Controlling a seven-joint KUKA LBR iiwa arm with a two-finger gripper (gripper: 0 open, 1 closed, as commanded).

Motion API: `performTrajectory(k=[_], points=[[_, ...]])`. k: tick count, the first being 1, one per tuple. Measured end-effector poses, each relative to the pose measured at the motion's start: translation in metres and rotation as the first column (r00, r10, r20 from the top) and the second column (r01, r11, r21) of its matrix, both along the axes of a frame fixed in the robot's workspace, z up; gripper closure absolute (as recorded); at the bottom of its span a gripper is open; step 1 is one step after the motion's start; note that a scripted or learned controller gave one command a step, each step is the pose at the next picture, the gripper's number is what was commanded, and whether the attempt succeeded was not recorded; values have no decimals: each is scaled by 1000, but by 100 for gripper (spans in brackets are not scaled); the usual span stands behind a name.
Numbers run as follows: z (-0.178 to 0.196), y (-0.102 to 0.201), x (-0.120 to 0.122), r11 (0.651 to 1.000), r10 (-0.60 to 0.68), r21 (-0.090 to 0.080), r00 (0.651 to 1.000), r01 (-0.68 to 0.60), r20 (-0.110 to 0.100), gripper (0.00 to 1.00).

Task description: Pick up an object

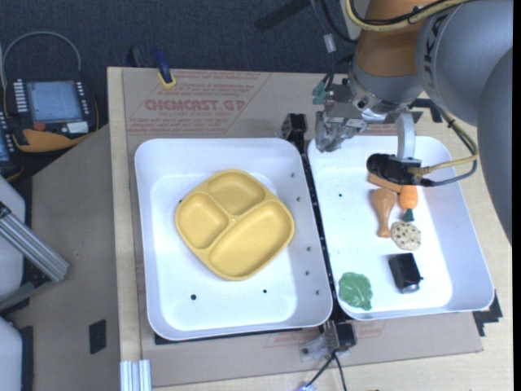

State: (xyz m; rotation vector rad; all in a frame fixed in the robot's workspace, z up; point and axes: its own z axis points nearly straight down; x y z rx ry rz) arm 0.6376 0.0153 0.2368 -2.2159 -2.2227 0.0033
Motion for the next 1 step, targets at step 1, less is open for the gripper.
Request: performTrajectory(k=[1], points=[[6, 53, 0, 1000, 2, 1, 1000, -2, 5, 100]])
